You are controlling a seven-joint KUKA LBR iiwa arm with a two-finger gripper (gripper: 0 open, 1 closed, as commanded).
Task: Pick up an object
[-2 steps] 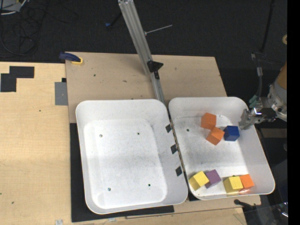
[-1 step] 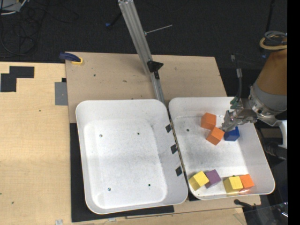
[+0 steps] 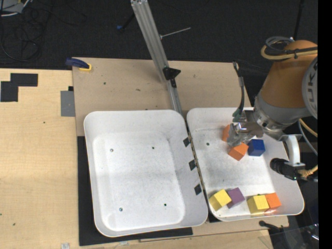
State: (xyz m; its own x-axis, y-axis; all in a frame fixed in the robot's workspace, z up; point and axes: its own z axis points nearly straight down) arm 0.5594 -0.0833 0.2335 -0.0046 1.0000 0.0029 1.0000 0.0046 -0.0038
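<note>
I see the gripper (image 3: 241,137) low in the right bin (image 3: 207,119), above an orange cube (image 3: 238,151) with a blue cube (image 3: 256,148) at its 3 o'clock. Another orange block (image 3: 225,134) is half hidden behind it. I cannot tell the fingers' spread.

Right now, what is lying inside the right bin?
The right bin holds two orange blocks and a blue block by the gripper, plus yellow, purple, yellow and orange blocks along its front. The arm covers part of the bin's floor.
</note>
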